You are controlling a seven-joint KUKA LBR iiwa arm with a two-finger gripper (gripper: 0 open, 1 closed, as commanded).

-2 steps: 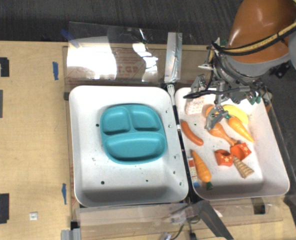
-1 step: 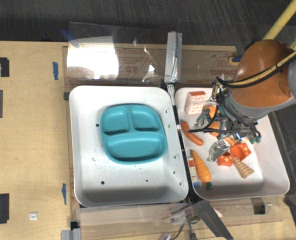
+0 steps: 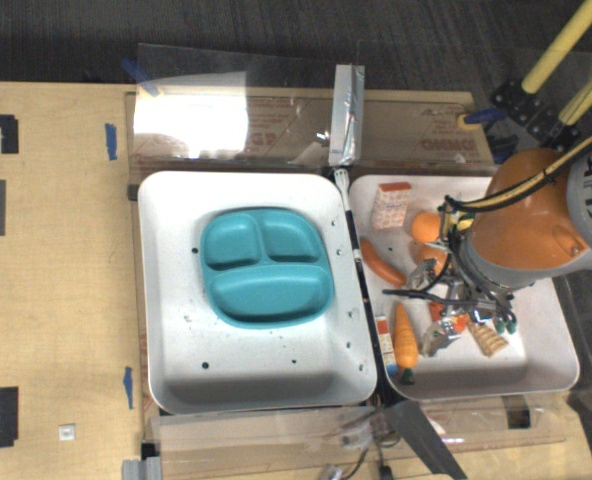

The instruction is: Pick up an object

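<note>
You have the gripper (image 3: pixel 446 313) low in the right bin (image 3: pixel 551 363), among the clutter there, and you cannot tell its state because the orange wrist and cables hide much of it. Just to its left lies a carrot (image 3: pixel 405 336), with a second orange piece (image 3: pixel 380 262) above it and a small printed box (image 3: pixel 390 207) near the back wall. A teal divided plate (image 3: pixel 266 266) sits in the left bin (image 3: pixel 176 358).

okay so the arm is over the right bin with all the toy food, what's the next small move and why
Probably a short straight descent: the gripper hangs low in the right bin, between the carrot and a ridged tan piece, with no item visibly between its fingers.
</note>
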